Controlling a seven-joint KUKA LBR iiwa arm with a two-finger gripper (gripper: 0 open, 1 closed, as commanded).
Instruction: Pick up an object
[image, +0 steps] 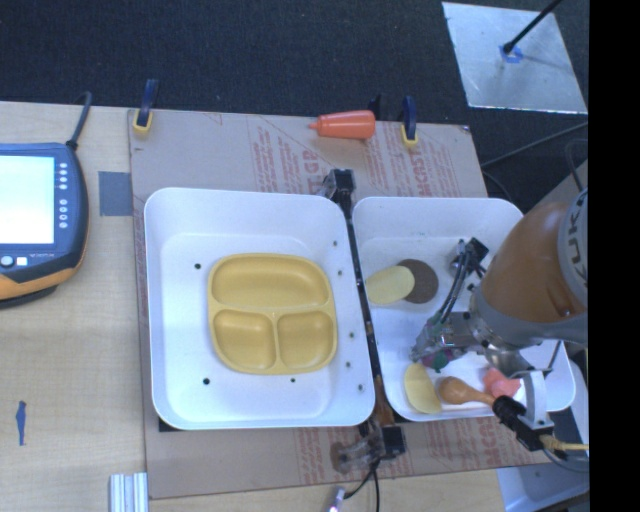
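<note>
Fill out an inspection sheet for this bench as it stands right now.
Surface: brown board clamped on a wooden bench, bearing the left bin and right bin.
Job's things: yellow divided tray in the left bin; yellow-and-brown disc, pale yellow piece, orange-brown piece and pink piece in the right bin.
Clutter: orange carrot-like toy on the board.
Gripper: gripper low in the right bin; fingers unclear.
Cables: wiring below the bins.
Surroundings: control pendant at left; dark floor behind.
</note>
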